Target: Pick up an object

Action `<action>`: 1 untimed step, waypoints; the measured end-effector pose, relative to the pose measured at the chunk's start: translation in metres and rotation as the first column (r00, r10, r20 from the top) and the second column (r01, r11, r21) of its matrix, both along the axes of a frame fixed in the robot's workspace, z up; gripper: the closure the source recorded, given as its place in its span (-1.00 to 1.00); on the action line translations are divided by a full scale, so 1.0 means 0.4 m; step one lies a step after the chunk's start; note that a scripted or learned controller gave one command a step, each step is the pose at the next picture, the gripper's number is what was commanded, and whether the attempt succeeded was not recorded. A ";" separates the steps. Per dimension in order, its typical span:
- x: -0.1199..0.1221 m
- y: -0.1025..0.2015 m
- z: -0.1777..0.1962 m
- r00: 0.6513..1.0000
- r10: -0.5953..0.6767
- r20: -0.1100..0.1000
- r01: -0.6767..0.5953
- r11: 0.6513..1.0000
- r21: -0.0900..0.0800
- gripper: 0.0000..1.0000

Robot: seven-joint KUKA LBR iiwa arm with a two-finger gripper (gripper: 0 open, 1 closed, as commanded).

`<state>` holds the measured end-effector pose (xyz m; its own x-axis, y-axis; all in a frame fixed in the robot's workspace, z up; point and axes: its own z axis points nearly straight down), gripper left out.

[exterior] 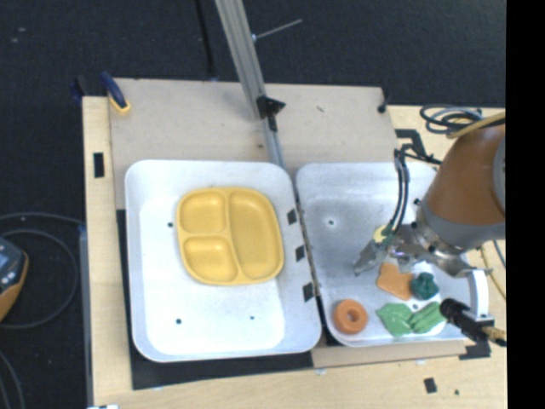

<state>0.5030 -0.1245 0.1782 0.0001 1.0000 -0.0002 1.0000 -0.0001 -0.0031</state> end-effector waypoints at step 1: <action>-0.022 -0.017 -0.138 1.000 0.000 -0.001 0.000 1.000 0.000 -1.00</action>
<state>0.4940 -0.1312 0.1228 0.0005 1.0000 0.0002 1.0000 -0.0005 -0.0041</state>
